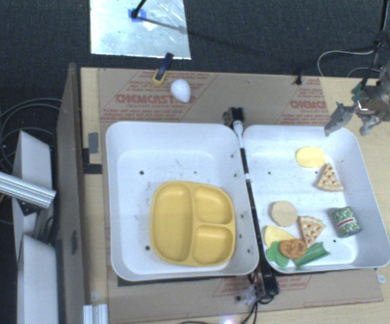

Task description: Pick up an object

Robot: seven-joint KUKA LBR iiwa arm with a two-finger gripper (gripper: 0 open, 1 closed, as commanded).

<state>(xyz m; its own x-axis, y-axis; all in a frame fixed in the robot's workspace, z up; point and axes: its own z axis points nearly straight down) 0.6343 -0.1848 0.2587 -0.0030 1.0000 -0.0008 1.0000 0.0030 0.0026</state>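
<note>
- Status from my remote seat: nothing's been picked up yet, as far as I can judge. The end effector sits at about 2 o'clock in the view, over the top right corner of the right bin, and I can see both fingers splayed apart with nothing between them.
- So the whole job is left: come down, close on something, lift.
- All the candidates are lying in the right bin. Nearest the arm are the yellow disc and, just beside it at its 5 o'clock, the upper pizza slice.
- If I had to bet, one of those two is the target, but that's a guess.
- Orientation: the upper pizza slice has its tip pointing to roughly 12 o'clock, crust edge at the bottom, so its long axis runs about 12 to 6.
- The yellow disc is a flat oval, long axis roughly 3 to 9.
- Further down the bin: a tan round cookie, a second pizza slice, and a green can on its side, axis about 10 to 4.
- The left bin holds a yellow divided plate, well apart from the arm.
</note>
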